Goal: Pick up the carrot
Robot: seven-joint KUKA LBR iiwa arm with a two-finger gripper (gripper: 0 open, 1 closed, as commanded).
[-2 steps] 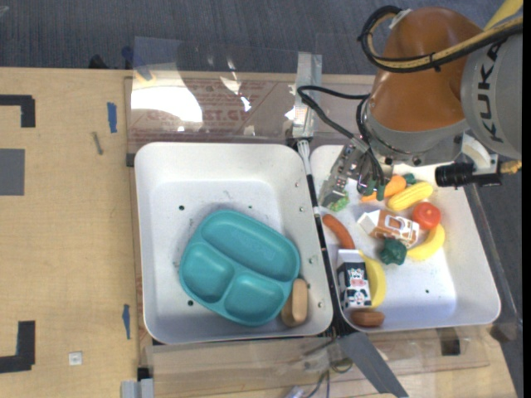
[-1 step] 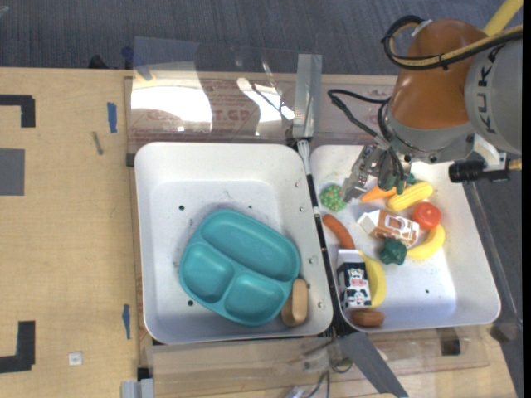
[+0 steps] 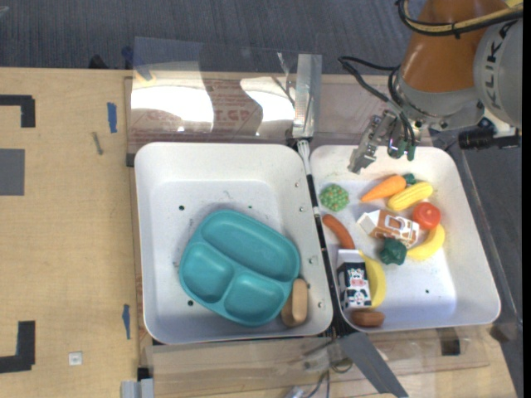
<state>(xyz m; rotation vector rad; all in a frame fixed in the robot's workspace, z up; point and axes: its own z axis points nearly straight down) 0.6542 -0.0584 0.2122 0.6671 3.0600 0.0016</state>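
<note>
The small orange tapered carrot [image 3: 383, 188] lay in the right shallow white bin [image 3: 465, 297], touching a yellow corn cob [image 3: 412, 195]. The grey 2-finger gripper [image 3: 365, 157] hovered just above-left of it; its grip state could not be told.

Light plywood desk [image 3: 66, 247] carries black tape marks [image 3: 21, 110] and blue tape scraps [image 3: 111, 117]. Dark blue-grey carpet floor [image 3: 207, 11] lies behind. A glare-streaked clear plastic sheet [image 3: 207, 98] stands upright at the back.

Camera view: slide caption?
Claw hovers above carrot in right bin; teal tray in left bin.
</note>
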